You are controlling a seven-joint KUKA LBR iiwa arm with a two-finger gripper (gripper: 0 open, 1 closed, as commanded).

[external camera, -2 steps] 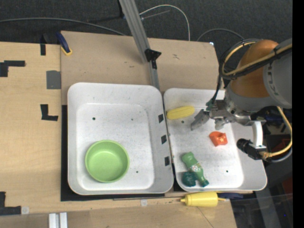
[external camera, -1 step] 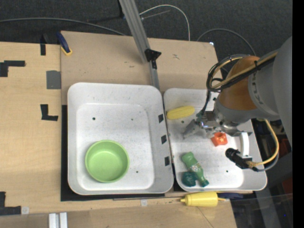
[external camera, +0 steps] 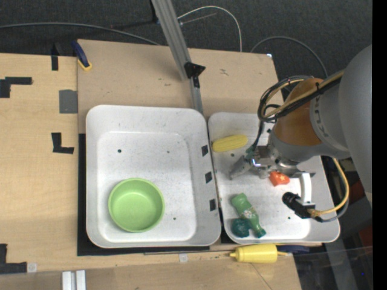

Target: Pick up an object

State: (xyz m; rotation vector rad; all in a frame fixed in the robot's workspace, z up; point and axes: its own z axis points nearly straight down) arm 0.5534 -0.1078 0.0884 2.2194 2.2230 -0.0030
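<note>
The arm reaches in from the right over the right bin (external camera: 326, 231), its claw (external camera: 245, 165) low above the bin floor with its fingers spread a little apart and nothing between them. Four loose things lie in this bin: one yellow corn cob (external camera: 230, 142) just up and left of the claw, one small orange piece (external camera: 278, 178) partly tucked under the wrist, one green bottle (external camera: 248, 213) lying aslant near the front wall, and one dark teal lump (external camera: 240, 227) touching the bottle's lower side. The wrist and its looping black cables hang over the bin's back right part — what lies beneath them cannot be told. The left bin (external camera: 145, 119) holds one green bowl (external camera: 136, 205), upright, in its front left corner. On the table (external camera: 36, 180), just outside the right bin's front wall, lies one yellow bottle-like thing (external camera: 257, 254).
</note>
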